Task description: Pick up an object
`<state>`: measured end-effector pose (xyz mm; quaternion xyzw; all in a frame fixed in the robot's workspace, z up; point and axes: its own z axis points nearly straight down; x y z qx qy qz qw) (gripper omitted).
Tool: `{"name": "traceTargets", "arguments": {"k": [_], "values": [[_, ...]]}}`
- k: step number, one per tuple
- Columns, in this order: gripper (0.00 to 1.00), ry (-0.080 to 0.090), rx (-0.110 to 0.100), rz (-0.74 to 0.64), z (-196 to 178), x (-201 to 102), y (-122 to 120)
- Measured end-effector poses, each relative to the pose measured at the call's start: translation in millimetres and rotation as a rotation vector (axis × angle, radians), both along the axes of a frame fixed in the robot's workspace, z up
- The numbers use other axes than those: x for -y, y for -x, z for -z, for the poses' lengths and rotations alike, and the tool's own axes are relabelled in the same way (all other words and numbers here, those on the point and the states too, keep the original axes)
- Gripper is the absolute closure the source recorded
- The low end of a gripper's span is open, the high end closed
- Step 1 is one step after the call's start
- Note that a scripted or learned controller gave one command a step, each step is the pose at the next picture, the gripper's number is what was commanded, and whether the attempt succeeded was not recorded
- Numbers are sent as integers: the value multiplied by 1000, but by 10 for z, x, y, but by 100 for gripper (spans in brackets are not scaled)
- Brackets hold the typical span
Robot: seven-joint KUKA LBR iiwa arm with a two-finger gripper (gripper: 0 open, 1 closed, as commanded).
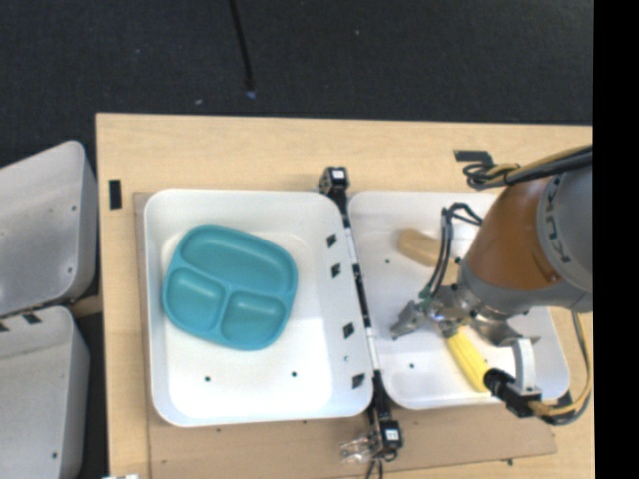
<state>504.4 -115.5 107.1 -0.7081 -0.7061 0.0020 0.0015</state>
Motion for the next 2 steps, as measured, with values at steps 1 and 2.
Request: {"name": "traceTargets", "arguments": {"k": [1,2], "values": [[0,0,3,3,69,11,1],[100,-1,7,12,-41,15,-9]]}}
